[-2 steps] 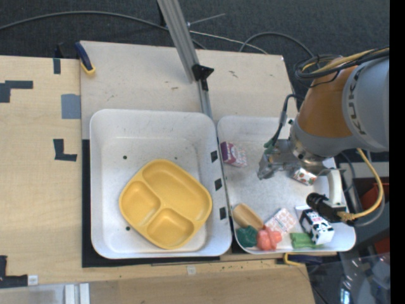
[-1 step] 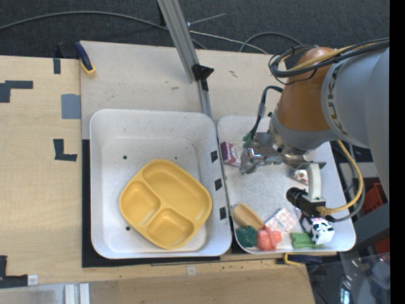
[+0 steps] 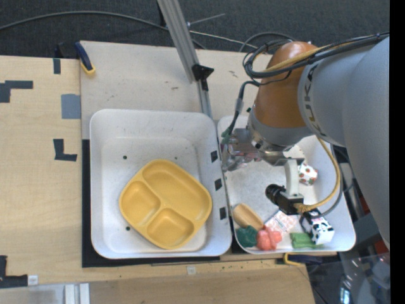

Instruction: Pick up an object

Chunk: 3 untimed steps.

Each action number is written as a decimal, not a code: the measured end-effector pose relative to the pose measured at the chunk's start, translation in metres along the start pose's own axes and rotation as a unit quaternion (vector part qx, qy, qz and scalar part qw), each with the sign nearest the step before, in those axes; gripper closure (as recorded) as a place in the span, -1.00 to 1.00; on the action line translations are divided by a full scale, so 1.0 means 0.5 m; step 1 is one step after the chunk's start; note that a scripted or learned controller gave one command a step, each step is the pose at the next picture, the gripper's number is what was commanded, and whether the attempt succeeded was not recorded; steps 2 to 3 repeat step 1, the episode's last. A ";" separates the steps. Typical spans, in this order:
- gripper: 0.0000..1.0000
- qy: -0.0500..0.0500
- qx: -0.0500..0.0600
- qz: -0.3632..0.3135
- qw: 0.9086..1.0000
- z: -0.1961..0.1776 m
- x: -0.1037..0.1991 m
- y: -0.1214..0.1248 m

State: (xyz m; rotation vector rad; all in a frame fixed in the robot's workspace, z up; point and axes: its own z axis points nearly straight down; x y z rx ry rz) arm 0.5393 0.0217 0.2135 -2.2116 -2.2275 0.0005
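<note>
Jaws (image 3: 231, 152) at right bin's (image 3: 345, 233) left wall; objects (image 3: 269, 238) well apart.

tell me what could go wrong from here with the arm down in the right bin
1. The gripper sits close to the right bin's left wall, so it may scrape the wall instead of reaching an object.
2. The small items, such as the red toy and green toy, crowd the near edge, well away from it; a grasp here may close on nothing.

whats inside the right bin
Along the near edge of the right bin: a tan bread-like piece, a green item, a pink-red item, a green piece and a black-and-white toy. The arm covers the bin's far part.
</note>
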 end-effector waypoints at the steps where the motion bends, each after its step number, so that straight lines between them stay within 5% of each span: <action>1: 1.00 0.000 0.001 0.000 1.000 0.010 0.107 -0.003; 3: 1.00 0.000 0.001 0.000 1.000 0.010 0.107 -0.003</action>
